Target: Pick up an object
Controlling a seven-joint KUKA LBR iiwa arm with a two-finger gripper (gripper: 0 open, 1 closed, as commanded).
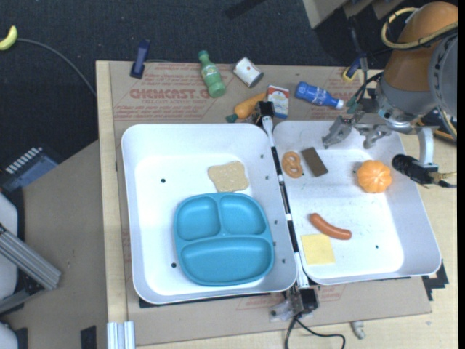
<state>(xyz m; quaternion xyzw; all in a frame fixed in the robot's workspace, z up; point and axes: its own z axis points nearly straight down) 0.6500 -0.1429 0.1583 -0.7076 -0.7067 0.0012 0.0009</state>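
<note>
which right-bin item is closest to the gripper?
The brown slab. It lies just below-left of the gripper, nearer than the orange, the pretzel, the sausage and the cheese slice.

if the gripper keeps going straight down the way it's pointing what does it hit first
Probably the bare floor of the right bin near its top edge. The gripper hangs above that spot, with the orange off to one side, though depth is unclear.

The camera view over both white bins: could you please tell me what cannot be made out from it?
- Two-finger metal pincer, above the right shallow white plastic bin's far edge: too small and blurred to tell open from shut.
- Grey arm with orange band: cut off by the right edge.
- Small white carton behind the bins: print too small to read.
</note>
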